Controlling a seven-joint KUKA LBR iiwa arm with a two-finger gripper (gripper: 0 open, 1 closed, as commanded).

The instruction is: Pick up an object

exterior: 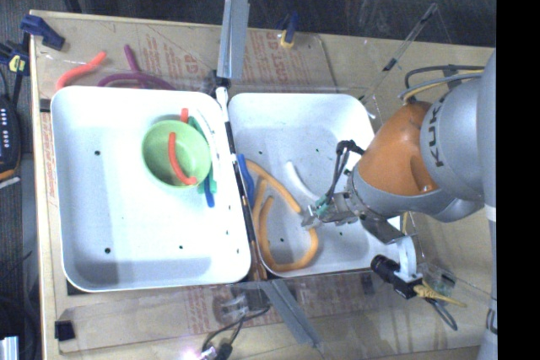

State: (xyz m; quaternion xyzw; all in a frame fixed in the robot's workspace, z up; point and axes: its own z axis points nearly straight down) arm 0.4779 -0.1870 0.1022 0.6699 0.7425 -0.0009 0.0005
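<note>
The grey arm (pixel 460 152), its side marked with part of the "KUKA" lettering, reaches in from the right over the right bin (pixel 278 110), and its gripper (pixel 314 215) hangs low over the bin floor just right of an orange looped tube (pixel 283 223); whether it is open, closed or gripping anything cannot be told. A white curved piece (pixel 295 178) lies just beyond the gripper, and a blue stick (pixel 245 178) lies along that bin's left wall. In the left bin (pixel 84 206), a green bowl (pixel 175 153) with a red strip (pixel 175 160) across it sits toward the far right, well apart from the gripper.
</note>
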